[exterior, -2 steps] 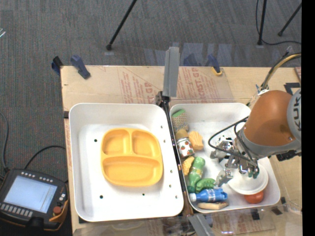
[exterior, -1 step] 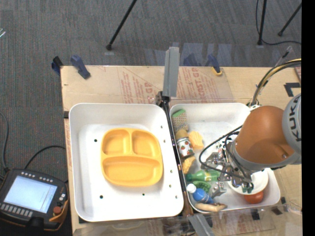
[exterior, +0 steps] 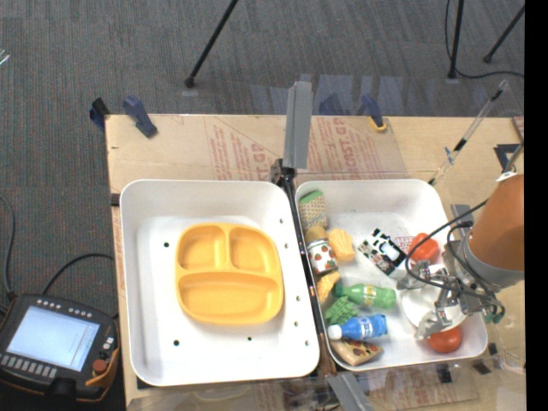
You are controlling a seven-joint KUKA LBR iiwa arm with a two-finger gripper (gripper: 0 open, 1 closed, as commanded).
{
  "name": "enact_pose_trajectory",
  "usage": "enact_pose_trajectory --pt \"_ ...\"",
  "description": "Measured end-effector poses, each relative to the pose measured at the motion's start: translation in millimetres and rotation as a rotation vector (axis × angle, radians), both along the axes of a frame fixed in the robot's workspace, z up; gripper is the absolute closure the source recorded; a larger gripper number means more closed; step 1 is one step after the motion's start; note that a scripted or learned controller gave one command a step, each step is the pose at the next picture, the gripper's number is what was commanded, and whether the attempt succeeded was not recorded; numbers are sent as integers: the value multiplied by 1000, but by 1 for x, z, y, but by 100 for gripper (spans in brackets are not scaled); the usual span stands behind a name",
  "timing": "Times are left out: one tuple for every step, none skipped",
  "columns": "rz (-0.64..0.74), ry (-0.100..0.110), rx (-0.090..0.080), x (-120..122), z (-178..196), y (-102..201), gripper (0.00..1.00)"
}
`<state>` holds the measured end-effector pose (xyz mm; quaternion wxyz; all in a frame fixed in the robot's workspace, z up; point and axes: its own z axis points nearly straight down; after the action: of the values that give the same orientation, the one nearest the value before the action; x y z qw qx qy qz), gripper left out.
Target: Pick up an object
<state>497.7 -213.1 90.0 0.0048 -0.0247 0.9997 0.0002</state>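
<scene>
End effector [exterior: 438, 322] just above red tomato [exterior: 445, 340]

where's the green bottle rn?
In the camera view, the green bottle lies on its side in the right bin, near its middle, just above the blue bottle and left of the gripper.

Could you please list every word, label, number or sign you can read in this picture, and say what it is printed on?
Red lettering on the cardboard sheet under the bins: upside down and too blurred to read.
Labels on the green bottle, the blue bottle and the small can: too small to read.
Black-and-white carton: a pattern, no legible words.
Handheld screen at lower left: nothing legible.
</scene>
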Motion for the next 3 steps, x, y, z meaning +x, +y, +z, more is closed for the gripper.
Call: enact_pose_trajectory --pt "-33 4 -2 35 -1 77 0" --pt "24 6 2 101 -2 17 0" --pt "32 3 4 53 -1 5 0"
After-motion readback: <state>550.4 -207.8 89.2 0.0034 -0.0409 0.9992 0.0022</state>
